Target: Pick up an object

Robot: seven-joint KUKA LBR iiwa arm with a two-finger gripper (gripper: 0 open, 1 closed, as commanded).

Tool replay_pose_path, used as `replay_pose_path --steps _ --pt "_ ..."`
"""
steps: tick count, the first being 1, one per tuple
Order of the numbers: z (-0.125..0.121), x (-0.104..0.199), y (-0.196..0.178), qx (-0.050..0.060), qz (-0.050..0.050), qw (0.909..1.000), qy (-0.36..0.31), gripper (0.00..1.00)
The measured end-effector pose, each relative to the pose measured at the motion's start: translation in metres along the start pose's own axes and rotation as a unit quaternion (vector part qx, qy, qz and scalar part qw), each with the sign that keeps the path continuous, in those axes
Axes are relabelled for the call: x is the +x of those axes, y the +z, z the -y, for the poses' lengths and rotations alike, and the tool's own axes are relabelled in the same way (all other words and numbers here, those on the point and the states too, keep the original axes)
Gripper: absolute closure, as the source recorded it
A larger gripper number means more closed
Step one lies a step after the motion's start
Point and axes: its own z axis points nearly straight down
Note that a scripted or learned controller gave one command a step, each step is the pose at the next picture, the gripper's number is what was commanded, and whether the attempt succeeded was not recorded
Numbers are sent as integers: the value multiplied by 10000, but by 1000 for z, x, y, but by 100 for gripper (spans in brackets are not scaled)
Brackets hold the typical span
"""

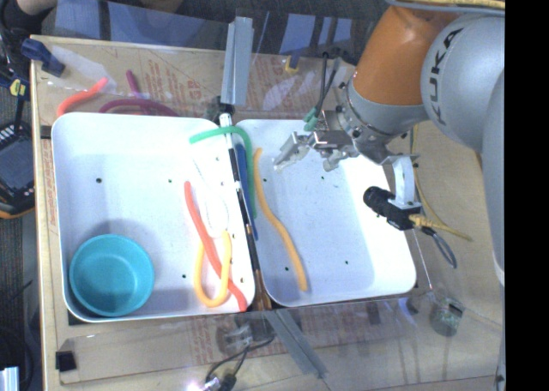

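Hovering over the right bin [377,273] with fingers apart, the gripper [296,151] is holding nothing, a blue bowl [111,275] sitting in the left bin [94,149].

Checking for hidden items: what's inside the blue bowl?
The blue bowl, in the left bin, shows only its own blue inside; nothing lies in it. What is beneath it is covered.

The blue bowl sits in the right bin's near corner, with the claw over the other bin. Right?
Not quite. The camera view shows the blue bowl in the left bin, near corner. The claw hangs over the right bin.
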Motion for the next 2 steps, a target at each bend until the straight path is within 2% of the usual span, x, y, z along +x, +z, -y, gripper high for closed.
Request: replay_pose_path --steps 1,2 --pt "13 -19 126 1 -1 9968 -795 0" --pt "61 -29 177 -8 -6 9996 -295 0"
